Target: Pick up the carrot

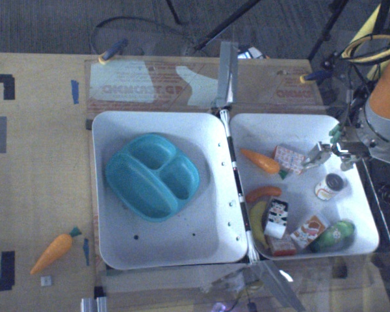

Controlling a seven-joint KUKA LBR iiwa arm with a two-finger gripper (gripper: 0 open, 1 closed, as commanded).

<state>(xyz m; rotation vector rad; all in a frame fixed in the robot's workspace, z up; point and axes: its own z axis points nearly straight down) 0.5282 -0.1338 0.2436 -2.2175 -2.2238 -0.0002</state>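
An orange carrot [261,162] with a green tip lies in the right bin [351,129], near its left wall, pointing up-left. A second carrot [52,252] lies outside the bins on the bench, at the lower left. My gripper [331,159] hovers over the right bin's upper right part, about a hand's width to the right of the bin's carrot. It is open, and nothing is between its fingers. A small patterned box [289,159] sits between the carrot and the gripper.
The right bin also holds a reddish sausage [263,192], a banana [256,223], a small carton [276,218], a juice box [309,231], a green item [335,235] and a small can [329,187]. A teal divided plate [153,175] lies in the left bin [110,239].
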